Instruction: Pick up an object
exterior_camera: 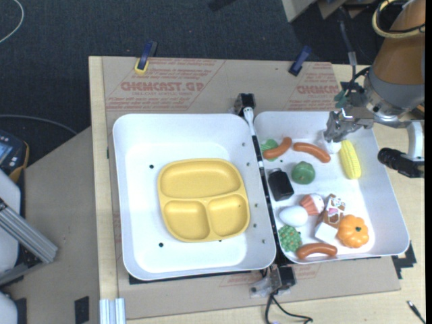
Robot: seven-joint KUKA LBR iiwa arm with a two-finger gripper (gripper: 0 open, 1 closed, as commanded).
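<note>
The left bin [128,181] is a shallow white tray with rounded corners. In its middle lies a yellow divided plate [202,199], with one long compartment along its 12 o'clock side and two smaller ones at 6 o'clock; nothing lies in any of them. A few small dark dots mark the bin floor around the plate.

The right bin [395,214] touches the left one along a shared edge and holds a scatter of toy food. At its 10 o'clock corner sits a small green piece [270,144], with an orange sausage [278,149] leaning against it. Below them is a black block [280,183], near the shared edge. Toward 6 o'clock from the block lie a white egg [293,216], a green broccoli-like piece [290,237] and a second red sausage [316,251] at the bin's lower rim. Near the centre sits a round green vegetable [303,173], with another reddish sausage [312,151] at its 12 o'clock. Further right come a red-and-white piece [312,204], a small printed box [333,210], a white wedge [326,233] and an orange pumpkin [353,231] at about 5 o'clock. A yellow corn cob [349,159] lies toward 2 o'clock.

The gripper [335,135] hangs over the bin's 1 o'clock area, just beside the corn and the upper sausage; whether its jaws are apart or together I cannot tell, and nothing is visibly held.
</note>
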